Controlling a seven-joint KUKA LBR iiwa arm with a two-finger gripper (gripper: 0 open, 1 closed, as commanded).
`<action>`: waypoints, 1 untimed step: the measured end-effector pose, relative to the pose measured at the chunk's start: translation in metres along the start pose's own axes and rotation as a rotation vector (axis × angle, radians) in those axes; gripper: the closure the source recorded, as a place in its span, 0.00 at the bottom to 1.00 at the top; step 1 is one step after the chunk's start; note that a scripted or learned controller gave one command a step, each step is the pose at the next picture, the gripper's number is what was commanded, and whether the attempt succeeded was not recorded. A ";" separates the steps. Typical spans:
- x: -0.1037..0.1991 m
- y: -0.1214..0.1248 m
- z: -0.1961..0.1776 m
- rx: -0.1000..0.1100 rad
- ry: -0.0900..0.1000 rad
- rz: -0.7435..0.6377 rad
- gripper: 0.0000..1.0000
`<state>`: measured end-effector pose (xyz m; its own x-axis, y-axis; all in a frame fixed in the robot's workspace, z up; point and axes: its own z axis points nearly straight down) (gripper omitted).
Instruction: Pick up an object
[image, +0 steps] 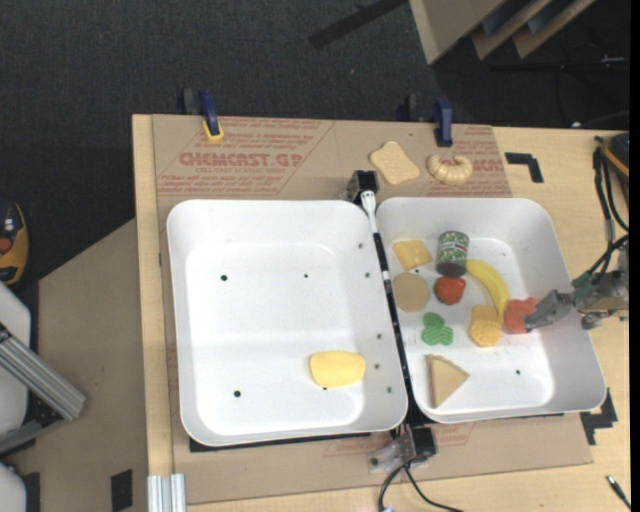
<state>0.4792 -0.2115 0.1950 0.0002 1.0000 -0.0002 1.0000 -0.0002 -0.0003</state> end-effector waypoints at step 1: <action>0.033 0.076 0.116 0.000 0.002 -0.006 0.00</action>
<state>0.5551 -0.1780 0.0789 -0.0056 1.0000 0.0015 1.0000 0.0056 0.0001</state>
